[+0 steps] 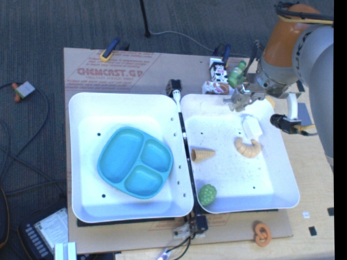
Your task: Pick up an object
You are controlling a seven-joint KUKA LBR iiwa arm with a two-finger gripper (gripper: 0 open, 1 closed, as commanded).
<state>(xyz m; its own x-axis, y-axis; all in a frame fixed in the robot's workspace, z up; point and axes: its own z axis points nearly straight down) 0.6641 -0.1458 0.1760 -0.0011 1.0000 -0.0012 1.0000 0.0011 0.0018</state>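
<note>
**Tan cone in the right bin**

We see the cone (pixel 203 155) lying flat near the right bin's (pixel 282 199) left wall, long axis sideways, tip pointing right toward the croissant (pixel 248 148). Whether the gripper (pixel 239 103), above the bin's far edge, is spread we cannot tell.

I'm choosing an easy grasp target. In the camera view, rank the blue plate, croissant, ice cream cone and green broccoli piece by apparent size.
1. blue plate, by far the largest
2. croissant
3. ice cream cone and green broccoli piece: too alike to rank
</note>
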